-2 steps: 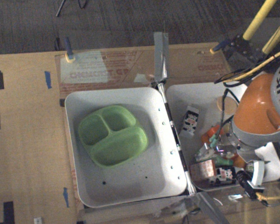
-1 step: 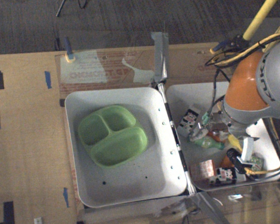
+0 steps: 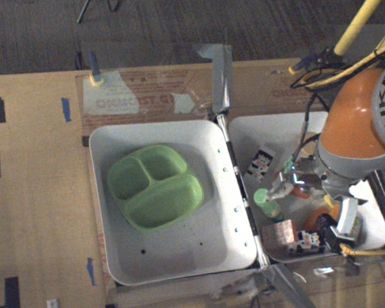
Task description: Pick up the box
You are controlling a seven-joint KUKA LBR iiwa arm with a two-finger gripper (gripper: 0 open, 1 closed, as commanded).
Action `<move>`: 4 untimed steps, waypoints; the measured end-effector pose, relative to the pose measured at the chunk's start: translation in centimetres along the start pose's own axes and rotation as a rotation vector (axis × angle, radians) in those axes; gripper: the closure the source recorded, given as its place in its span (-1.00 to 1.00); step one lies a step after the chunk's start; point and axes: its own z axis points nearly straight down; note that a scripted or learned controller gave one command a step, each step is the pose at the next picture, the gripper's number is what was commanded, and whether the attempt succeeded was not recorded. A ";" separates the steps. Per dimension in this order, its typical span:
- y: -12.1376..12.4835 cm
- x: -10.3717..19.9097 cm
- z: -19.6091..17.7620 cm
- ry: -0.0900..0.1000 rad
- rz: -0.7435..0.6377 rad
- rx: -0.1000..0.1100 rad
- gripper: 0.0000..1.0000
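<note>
A small pinkish box (image 3: 282, 231) lies near the front left corner of the right bin (image 3: 244, 134). A white and black carton (image 3: 261, 161) lies further back in the same bin. My gripper (image 3: 286, 181) hangs over the middle of that bin, just right of a green bottle (image 3: 268, 202). It sits between the carton and the pinkish box and is above both. Nothing is seen held in it. The grey wrist and orange band (image 3: 353, 127) cover the right part of the bin.
The left bin (image 3: 187, 257) holds a green divided plate (image 3: 156, 185). In the right bin a white toy vehicle (image 3: 307, 240), a dark object (image 3: 328, 229) and orange items (image 3: 316, 211) crowd the front. A metal divider (image 3: 221, 81) stands behind the bins.
</note>
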 end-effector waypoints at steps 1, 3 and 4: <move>-1.6 2.3 0.0 0.000 -0.060 0.002 -1.00; -1.5 2.5 -0.9 -0.002 0.198 -0.001 1.00; 4.4 1.3 -24.1 -0.001 0.166 -0.002 1.00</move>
